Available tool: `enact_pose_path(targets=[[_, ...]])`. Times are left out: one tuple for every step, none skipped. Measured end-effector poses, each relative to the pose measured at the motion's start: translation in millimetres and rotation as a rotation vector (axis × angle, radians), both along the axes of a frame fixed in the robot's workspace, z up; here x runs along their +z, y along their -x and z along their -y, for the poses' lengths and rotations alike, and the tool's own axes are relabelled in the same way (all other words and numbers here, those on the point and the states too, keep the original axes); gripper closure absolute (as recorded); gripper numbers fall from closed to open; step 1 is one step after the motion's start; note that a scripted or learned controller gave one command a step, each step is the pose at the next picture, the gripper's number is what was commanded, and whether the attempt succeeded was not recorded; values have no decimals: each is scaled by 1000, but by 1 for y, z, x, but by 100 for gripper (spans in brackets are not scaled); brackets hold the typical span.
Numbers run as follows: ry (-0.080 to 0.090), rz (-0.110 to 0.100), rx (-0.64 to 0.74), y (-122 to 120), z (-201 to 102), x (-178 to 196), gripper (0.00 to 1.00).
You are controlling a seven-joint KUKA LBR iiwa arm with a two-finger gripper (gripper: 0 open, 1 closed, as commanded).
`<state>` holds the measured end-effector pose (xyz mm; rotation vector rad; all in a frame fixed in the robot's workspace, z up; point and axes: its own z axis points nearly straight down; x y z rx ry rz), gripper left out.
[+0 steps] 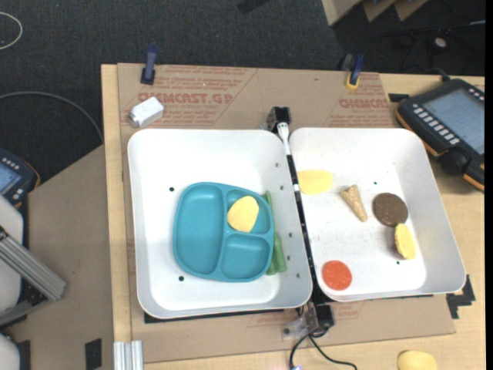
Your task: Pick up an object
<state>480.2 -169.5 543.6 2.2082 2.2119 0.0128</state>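
On the far L, a dark device w/ a blue screen (11, 177) is seen off the surface, beside a grey metal rail (31, 270). A cardboard sheet (208, 91) is laid over the surface (69, 206) and is pinned at the back by a blue clamp (149, 63); a small white block (146, 112) is seen lying on the cardboard just behind the L bin (146, 206). Inside that bin a teal divided plate (208, 237) is set flat, approx. centred. A yellow rounded piece (243, 214) is found in the plate's upper-R compartment, and a green strip (276, 245) is tucked along the plate's R edge, touching it. The two bins are joined at the back by a black clip (280, 117), w/ a yellow clamp (354, 71) farther R on the cardboard. In the R bin (435, 183) the loose candidates for picking are spread: a pale yellow lump (314, 180) near the L wall, a red-orange disc (337, 275) near the front, a tan cone-shaped piece (355, 202) mid-bin, a brown round piece (390, 209) just R of it, and a yellow chunk (404, 242) just below the brown one, close but whether touching can't be told. All are seen resting on the bin floor. A control pendant (451, 122) is placed at the far R, and a yellow item (416, 359) is cut off by the bottom edge. Claw state: cannot be told.
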Motion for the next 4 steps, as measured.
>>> enact_pose_path(targets=[[-9, -28, -4, 2, 5, -124, 100], [-2, 0, 6, -43, -46, -1, 100], [-8, -29, -6, -21, -20, -131, 100], [-2, 0, 2, -25, -47, 0, 100]])
